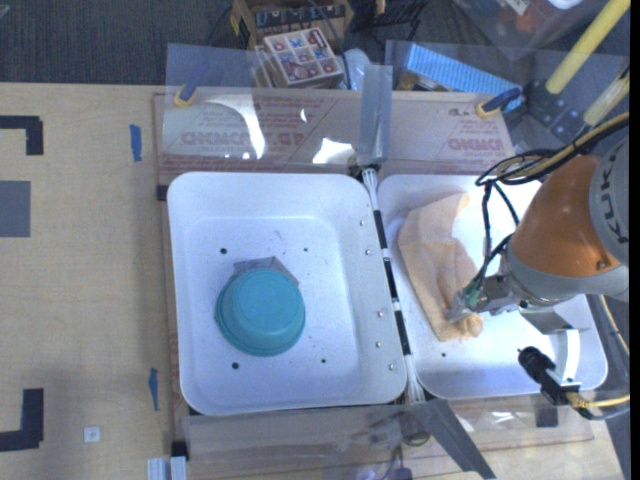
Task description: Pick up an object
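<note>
Your gripper (468, 306) sits low on the beige cloth (437, 258) in the right bin (590, 368); jaw state unclear, so pinch a fold firmly before lifting.

arm (570, 233): in from right, wrist bent down | tool (468, 301): low, pointing left

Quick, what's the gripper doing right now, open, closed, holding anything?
Gripper: down on the lower edge of the tan cloth in the right bin; open or closed, or holding it, cannot be told.
</note>
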